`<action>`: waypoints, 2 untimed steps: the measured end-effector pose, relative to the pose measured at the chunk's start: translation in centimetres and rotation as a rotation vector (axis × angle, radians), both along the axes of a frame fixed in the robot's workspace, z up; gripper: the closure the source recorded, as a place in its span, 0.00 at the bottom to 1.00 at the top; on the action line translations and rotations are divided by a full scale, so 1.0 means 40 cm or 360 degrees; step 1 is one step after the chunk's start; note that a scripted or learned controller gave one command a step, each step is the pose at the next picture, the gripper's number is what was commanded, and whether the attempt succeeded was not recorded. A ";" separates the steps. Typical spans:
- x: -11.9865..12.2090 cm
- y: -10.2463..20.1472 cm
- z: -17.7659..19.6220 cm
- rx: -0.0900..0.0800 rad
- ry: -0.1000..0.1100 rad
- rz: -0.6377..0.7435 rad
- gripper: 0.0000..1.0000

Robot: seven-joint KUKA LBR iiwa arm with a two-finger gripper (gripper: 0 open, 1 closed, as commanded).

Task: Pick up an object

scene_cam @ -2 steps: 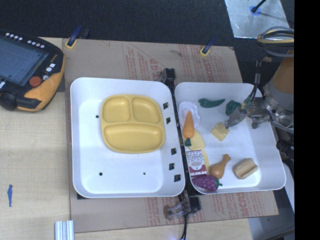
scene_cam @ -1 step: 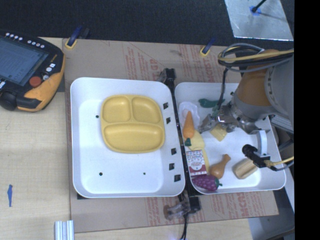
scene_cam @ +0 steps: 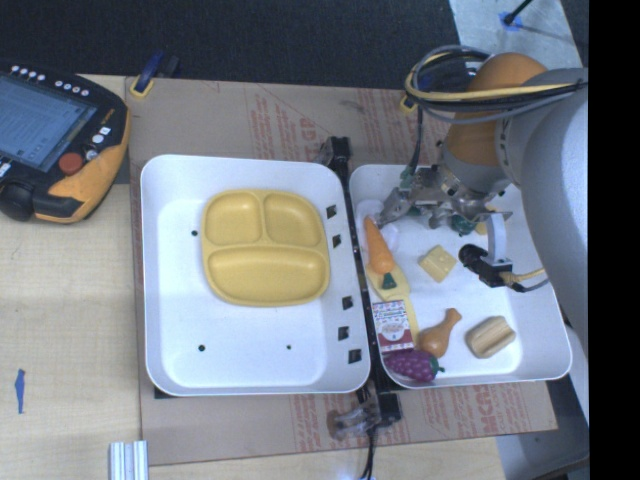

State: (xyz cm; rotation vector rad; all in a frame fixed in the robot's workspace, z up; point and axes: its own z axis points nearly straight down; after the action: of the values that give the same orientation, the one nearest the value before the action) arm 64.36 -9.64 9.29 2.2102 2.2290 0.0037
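carrot (scene_cam: 378,249) lies in the right bin (scene_cam: 540,368), close against its left wall, just at seven o'clock from my gripper (scene_cam: 432,204) and not touching it. its long axis runs from eleven o'clock to five o'clock, narrow tip toward eleven, thicker end toward five. i cannot tell how the gripper stands; it sits low over the far part of the right bin and i see nothing held. my arm (scene_cam: 520,118) comes in from three o'clock, its orange band (scene_cam: 490,108) above the wrist, wrist pointing down.

from the carrot, a cheese wedge (scene_cam: 437,263) is at three o'clock; a red and white packet (scene_cam: 393,325), a bunch of grapes (scene_cam: 412,366), a drumstick (scene_cam: 438,333) and a bread roll (scene_cam: 490,336) lie toward five o'clock. a yellow divided plate (scene_cam: 266,245) rests in the left bin (scene_cam: 170,348). a teach pendant (scene_cam: 55,148) sits on the bench at ten o'clock.
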 end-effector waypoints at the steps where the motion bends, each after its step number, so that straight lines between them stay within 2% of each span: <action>1: 0.034 -0.001 -0.001 -0.0001 0.0007 -0.0003 0.00; 2: 0.032 0.002 -0.001 0.0000 0.0011 -0.0001 0.00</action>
State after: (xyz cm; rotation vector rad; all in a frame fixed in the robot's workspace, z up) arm 65.64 -9.54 9.23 2.2144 2.2318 -0.0042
